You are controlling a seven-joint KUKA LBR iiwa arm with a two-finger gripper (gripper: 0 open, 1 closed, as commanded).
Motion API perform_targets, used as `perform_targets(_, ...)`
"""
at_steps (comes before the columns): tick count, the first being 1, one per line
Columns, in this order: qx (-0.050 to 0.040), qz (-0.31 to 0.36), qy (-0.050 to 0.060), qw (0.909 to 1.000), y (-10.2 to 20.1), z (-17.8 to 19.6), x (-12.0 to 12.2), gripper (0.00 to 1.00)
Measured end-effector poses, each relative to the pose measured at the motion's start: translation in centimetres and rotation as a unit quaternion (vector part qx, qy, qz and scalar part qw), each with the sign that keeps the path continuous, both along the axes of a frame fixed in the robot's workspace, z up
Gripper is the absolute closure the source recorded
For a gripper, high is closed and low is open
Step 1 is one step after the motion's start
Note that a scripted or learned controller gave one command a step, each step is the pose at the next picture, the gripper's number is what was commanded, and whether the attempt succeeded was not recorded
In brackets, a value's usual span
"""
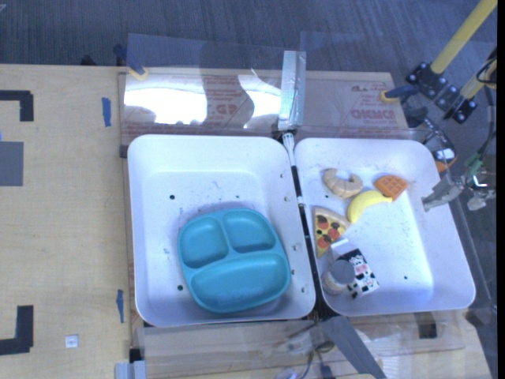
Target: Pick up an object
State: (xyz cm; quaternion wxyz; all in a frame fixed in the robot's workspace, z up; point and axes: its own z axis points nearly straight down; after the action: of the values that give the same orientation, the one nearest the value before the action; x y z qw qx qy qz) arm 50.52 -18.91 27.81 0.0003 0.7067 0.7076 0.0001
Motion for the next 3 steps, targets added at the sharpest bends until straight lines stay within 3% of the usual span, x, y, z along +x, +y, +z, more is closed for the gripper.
perform_targets(1, 0.0029, 0.093, 0.007, 0.9957, 5.5, -15.5, 7.1, 0.00)
perform_targets(2, -0.0012, 0.212, -0.003, 0.9773, 7.1, -19.1, 13.7, 0.00)
perform_targets(3, -0.0006, 0.240, -0.002, 0.9708, 6.9, -19.0, 5.8, 0.00)
